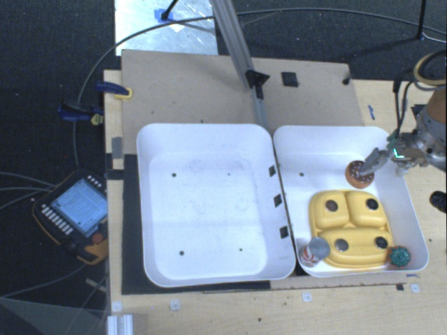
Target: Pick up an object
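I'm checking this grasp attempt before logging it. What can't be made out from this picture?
- Gripper, camera view: too small and blurred to tell its state, or whether it touches the brown round object.
- Arm: cut off by the right edge.
- Grey round object: blurred; identity unclear.
- Green ball: surface detail too small.

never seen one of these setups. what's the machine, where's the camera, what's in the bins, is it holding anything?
One camera, fixed above the bench, looks down at a slant on two shallow white bins. The left bin sits beside the right bin. The grey arm with its orange band enters from the right; its gripper is just beside a small brown round object. Whether it grips that object is too small to tell. The right bin also holds a yellow tray-like block, a grey-and-red piece and a green ball.
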`<state>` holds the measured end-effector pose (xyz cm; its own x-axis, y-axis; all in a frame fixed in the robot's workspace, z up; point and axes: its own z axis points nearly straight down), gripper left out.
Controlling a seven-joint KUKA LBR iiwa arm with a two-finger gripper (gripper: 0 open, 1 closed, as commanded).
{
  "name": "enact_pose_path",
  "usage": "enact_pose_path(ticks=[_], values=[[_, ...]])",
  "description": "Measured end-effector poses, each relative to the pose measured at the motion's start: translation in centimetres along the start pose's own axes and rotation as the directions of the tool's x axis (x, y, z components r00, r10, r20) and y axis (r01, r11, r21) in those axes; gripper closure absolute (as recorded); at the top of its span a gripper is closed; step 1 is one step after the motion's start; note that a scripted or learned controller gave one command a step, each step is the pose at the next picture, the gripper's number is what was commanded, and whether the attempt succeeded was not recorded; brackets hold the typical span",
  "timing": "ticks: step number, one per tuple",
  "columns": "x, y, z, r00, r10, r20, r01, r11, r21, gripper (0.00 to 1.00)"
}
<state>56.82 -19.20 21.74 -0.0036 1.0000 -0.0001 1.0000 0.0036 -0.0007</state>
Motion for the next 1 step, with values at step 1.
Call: enact_pose_path(ticks=[1], values=[[0.00,0.07,-0.11,1.000,-0.001,0.001,0.001,1.000,-0.002,0.00]])
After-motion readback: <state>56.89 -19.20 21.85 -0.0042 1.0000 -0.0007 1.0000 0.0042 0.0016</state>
